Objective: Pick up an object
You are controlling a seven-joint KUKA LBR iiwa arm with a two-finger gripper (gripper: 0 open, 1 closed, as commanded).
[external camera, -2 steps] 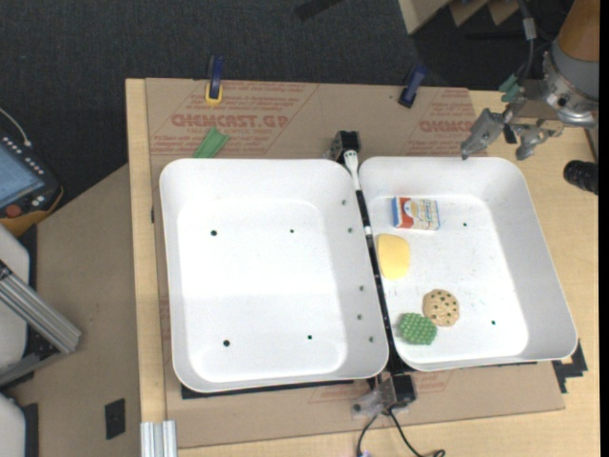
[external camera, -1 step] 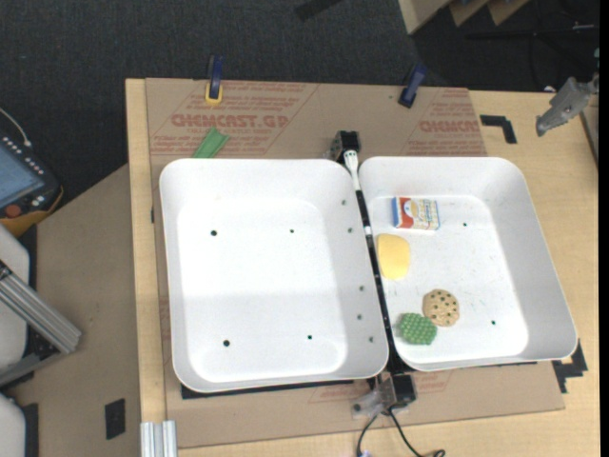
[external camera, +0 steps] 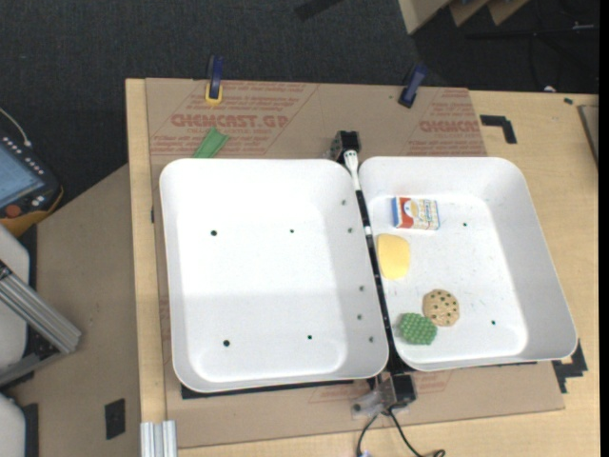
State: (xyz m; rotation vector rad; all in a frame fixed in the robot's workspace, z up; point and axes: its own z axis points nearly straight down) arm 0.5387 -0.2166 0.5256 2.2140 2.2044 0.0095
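Observation:
The right bin (external camera: 519, 255) holds several small objects. A small white box with blue and red print (external camera: 416, 213) lies near its back left. In front of it rests a yellow rounded piece (external camera: 393, 256) against the bin's left wall. A tan speckled cookie (external camera: 441, 307) sits toward the front, and a green textured piece (external camera: 416, 328) lies just left of and in front of it, touching it.
The left bin (external camera: 262, 269) sits beside the right one, their rims meeting at a black-clipped seam (external camera: 366, 246). Both rest on a cardboard sheet (external camera: 285, 112) held by blue clamps (external camera: 215, 76). A green scrap (external camera: 209, 143) lies behind the left bin.

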